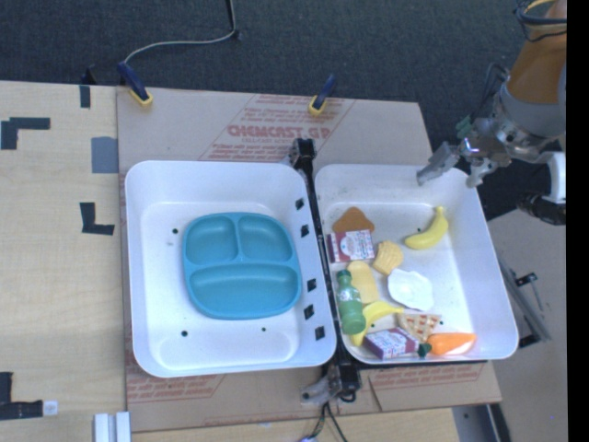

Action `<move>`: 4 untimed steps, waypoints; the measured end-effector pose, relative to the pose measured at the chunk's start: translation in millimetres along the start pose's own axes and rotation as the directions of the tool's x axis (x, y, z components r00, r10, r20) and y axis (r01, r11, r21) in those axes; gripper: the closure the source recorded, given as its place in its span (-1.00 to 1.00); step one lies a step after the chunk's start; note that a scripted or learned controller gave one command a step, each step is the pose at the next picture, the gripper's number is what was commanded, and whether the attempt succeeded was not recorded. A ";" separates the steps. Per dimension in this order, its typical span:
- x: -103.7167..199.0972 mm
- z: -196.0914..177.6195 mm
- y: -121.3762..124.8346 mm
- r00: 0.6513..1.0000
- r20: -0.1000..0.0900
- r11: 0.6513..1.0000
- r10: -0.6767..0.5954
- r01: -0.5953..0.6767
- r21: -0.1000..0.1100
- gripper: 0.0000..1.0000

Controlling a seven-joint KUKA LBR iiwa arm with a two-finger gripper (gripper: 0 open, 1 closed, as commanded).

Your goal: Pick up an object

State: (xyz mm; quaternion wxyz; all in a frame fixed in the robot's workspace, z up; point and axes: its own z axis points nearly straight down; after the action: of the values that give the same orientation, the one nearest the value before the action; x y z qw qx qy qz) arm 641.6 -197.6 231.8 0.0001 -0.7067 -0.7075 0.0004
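Over the right bin's far right corner you see the gripper, its fingers spread and nothing between them. It hangs above the rim, apart from every object.

Below it, you find the banana lying nearest, well inside the bin. Along the bin's left wall you see a brown wedge, then a small carton with a red and white label whose print is too small to read, then a green bottle lying lengthwise. A yellow block sits just right of the carton, and a white piece lies below it. At the near edge you see a waffle, a second carton and a carrot.

Your left bin holds a blue divided plate.

Both bins rest on cardboard printed in red; the large word looks like "CHEMCAST", and the smaller lines stay unreadable
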 end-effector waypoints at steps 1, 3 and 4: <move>-9.9 145.1 -43.1 1.000 0.001 1.000 0.000 0.000 -0.003 -1.00; 51.6 145.3 -2.3 1.000 0.002 1.000 -0.001 0.001 -0.004 -1.00; 51.4 134.8 -1.9 1.000 0.004 1.000 -0.003 0.003 -0.005 1.00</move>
State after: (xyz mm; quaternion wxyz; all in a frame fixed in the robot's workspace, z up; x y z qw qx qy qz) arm 639.5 -146.3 97.0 -0.0030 -0.7058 -0.7084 -0.0001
